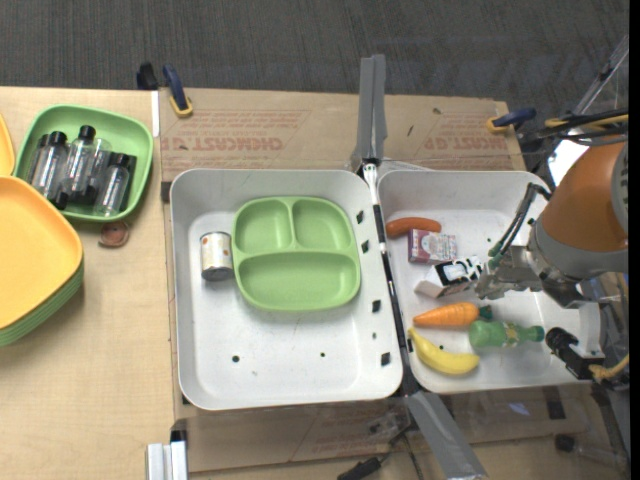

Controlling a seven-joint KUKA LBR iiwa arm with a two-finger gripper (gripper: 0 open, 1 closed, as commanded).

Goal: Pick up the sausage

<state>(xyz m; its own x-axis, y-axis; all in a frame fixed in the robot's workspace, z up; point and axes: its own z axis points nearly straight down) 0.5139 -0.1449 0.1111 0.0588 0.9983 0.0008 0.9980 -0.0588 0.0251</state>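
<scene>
A small can (215,256) stands by the left bin's (190,368) left wall, touching a green divided plate (297,251); in the right bin (460,183) the sausage (413,226) lies near the upper left corner, untouched; the gripper (487,280) hangs toward the right edge, well apart from it, above a carrot (447,316); its opening I cannot tell
</scene>
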